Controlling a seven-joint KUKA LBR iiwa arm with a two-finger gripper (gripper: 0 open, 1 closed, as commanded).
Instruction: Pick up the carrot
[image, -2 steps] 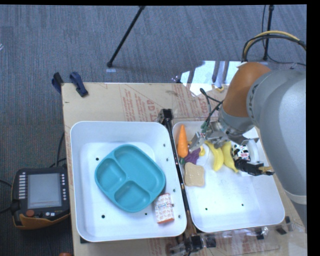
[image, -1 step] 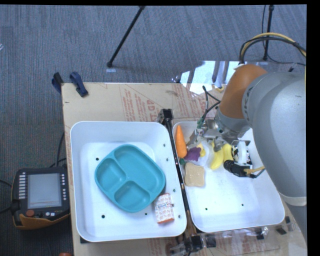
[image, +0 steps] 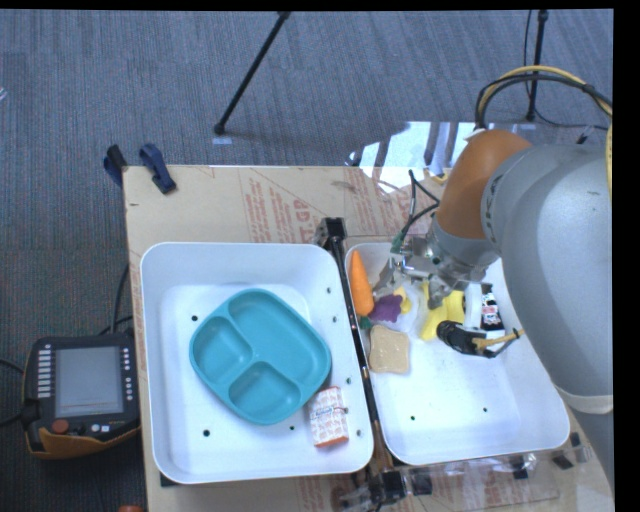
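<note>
The orange carrot (image: 360, 284) lies lengthwise against the left wall of the right bin (image: 480, 425), tip pointing toward the back. My gripper (image: 415, 283) hangs low over the back of that bin, just right of the carrot and apart from it. Its two metal fingers (image: 396, 270) stand spread, so it is open with nothing held between them. A purple toy vegetable (image: 387, 308) lies right below the gripper, beside the carrot's near end.
A slice of toast (image: 389, 350), a yellow item (image: 438, 318) and a small bottle (image: 489, 310) crowd the right bin's back half. The left bin (image: 165, 300) holds a teal divided plate (image: 260, 355) and a small packet (image: 328, 416). A pendant (image: 82, 385) sits off the bench at left.
</note>
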